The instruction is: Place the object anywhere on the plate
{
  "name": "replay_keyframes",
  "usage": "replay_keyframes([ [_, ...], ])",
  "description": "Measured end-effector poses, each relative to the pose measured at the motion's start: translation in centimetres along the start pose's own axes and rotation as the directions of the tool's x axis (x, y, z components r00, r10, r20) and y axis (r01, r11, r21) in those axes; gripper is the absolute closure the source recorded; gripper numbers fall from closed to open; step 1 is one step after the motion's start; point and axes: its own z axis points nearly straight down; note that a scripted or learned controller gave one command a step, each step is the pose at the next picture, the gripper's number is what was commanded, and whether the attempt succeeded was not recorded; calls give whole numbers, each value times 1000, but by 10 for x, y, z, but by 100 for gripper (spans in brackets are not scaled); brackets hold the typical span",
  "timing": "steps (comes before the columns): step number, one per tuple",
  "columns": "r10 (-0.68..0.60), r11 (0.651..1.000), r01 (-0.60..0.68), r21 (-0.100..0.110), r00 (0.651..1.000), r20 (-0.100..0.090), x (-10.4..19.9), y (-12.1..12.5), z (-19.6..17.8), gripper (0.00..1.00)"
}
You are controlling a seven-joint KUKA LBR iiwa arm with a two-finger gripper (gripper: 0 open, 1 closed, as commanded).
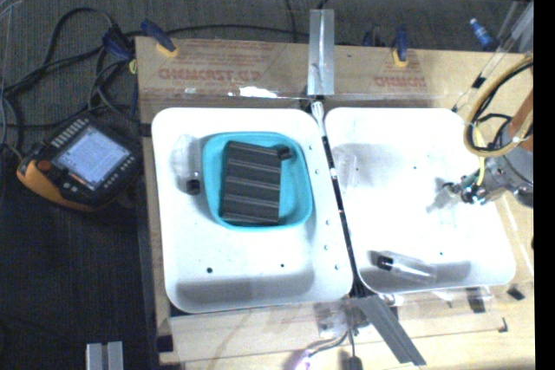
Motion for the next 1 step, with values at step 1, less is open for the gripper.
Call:
replay_keyframes([
  [1,0,1000,0,0,1000,0,0,0,0,0],
])
